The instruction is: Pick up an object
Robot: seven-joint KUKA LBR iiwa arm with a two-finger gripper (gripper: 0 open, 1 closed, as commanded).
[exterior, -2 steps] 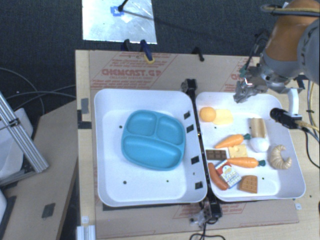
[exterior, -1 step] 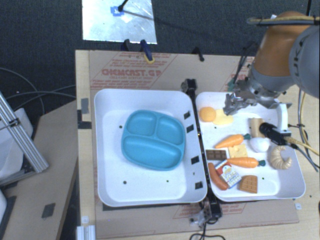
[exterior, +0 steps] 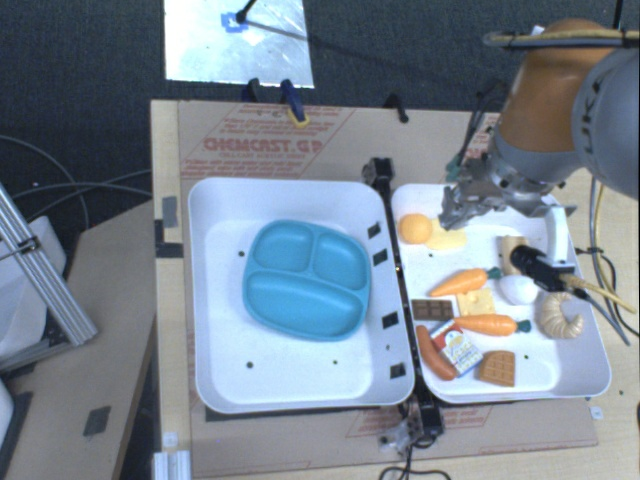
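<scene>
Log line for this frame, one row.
gripper low in right bin | beside orange ball | blue tray in left bin

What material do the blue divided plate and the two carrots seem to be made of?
The blue divided plate looks like moulded plastic with a matte finish: one even colour, soft rounded compartment edges. The carrots are probably plastic toy food: uniform orange, smooth and slightly glossy, with green ends; the view leaves rubber possible.

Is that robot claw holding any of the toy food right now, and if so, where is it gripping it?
It cannot be told. The gripper is low in the right bin, just above a pale yellow piece beside the orange ball, but nothing visibly sits between its fingers.
</scene>
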